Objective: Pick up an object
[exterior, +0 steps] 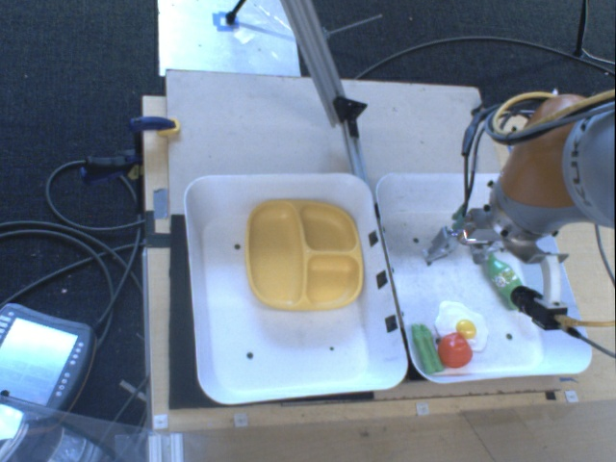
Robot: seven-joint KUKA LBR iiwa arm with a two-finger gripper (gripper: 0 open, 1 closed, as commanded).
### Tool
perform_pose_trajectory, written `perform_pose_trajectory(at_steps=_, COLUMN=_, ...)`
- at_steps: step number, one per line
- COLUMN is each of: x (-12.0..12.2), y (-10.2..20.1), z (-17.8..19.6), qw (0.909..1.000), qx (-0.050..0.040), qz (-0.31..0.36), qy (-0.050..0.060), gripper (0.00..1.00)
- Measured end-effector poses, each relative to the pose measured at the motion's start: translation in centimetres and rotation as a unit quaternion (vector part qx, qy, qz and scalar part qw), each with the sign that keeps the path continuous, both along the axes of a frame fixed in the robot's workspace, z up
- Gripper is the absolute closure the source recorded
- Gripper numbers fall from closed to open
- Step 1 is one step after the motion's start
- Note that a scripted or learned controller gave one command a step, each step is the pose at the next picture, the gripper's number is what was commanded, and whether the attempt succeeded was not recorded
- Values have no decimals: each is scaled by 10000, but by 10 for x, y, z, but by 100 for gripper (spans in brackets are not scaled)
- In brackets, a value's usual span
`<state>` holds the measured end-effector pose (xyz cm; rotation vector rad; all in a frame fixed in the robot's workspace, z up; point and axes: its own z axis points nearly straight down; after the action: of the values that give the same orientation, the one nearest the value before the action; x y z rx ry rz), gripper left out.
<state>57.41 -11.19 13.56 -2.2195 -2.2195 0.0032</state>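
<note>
Lying aslant beneath the hand [445, 245], green bottle [502, 279] points lower-right.

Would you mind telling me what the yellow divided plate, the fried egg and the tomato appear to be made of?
The yellow divided plate looks like moulded plastic with a dull sheen: one even colour, soft rounded ridges. The fried egg and the tomato look like plastic toy food, probably: flat uniform colours and simplified shapes, the tomato slightly glossy. The view is too coarse to rule out rubber.
</note>
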Motion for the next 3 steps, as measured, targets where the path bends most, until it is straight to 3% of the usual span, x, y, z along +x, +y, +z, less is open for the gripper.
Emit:
perform_pose_trajectory(at_steps=1, x=2, y=0, z=13, qw=10000, qx=-3, qz=-4, qy=-30, gripper=100)
perform_pose_trajectory(at_steps=2, x=4, y=0, z=78, qw=10000, qx=-9, qz=27, qy=-60, gripper=100)
perform_pose_trajectory(at_steps=3, x=5, y=0, z=98, qw=10000, qx=-3, qz=33, qy=-37, gripper=100)
